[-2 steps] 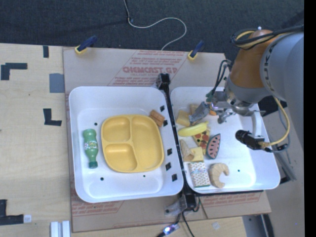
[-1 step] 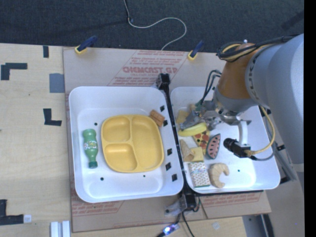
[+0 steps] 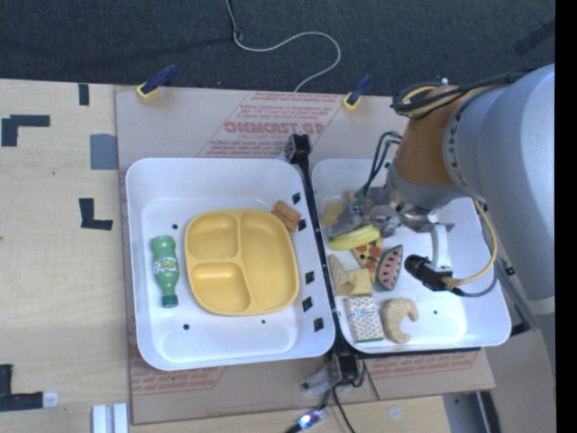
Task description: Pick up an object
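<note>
Banana [image 3: 353,236] lies in the crowded right bin [image 3: 478,327]; gripper [image 3: 368,211] sits directly above it, closure indeterminate. I advise descending straight, clear of watermelon slice [image 3: 389,267].

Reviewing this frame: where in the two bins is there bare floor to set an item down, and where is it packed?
Left bin: bare strip along the far wall beyond the yellow plate, another along the near wall. Right bin: bare floor right of the croissant. Crowded: its left half, with banana, watermelon slice and the tool.
</note>
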You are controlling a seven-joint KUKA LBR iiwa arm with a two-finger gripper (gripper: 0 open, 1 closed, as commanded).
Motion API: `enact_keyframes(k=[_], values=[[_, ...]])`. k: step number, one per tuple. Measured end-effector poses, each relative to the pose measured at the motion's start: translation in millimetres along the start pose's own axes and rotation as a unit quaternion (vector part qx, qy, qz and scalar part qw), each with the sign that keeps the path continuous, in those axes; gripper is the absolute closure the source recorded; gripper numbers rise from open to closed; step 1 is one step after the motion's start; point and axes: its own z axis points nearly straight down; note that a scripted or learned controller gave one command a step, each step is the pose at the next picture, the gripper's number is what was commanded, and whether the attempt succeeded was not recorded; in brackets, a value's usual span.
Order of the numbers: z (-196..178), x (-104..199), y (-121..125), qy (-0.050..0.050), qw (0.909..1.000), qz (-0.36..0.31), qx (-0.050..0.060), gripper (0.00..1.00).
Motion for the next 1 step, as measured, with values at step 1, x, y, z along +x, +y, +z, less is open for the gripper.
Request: enact_keyframes(k=[1], values=[[-13.1,0.3,2.5,0.0,1.0,0.0,-0.004,1.0]])
